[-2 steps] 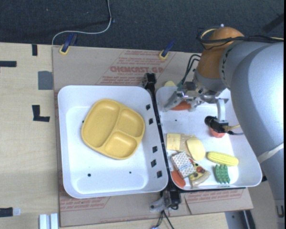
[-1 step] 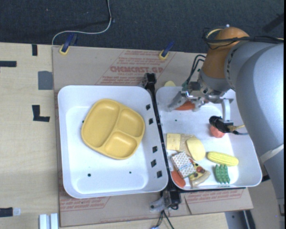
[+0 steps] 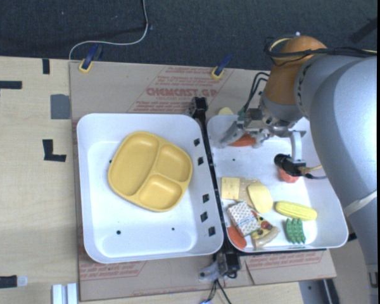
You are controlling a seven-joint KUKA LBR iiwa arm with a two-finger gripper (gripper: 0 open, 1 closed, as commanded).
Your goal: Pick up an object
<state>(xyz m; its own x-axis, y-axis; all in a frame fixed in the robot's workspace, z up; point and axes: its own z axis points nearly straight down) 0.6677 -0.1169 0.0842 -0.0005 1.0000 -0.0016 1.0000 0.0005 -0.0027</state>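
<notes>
Two white bins stand side by side on the bench. The left bin carries one yellow divided plate. In the right bin, near its front edge, lie one corn cob, one green toy, one patterned packet and two pale yellow pieces. The gripper hangs over the back edge, above one orange-red object.

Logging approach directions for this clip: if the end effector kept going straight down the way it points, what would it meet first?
Probably the orange-red item lying just under the end effector in the back of the right bin. The view gives little depth, so how far above it the end effector sits is unclear.
</notes>
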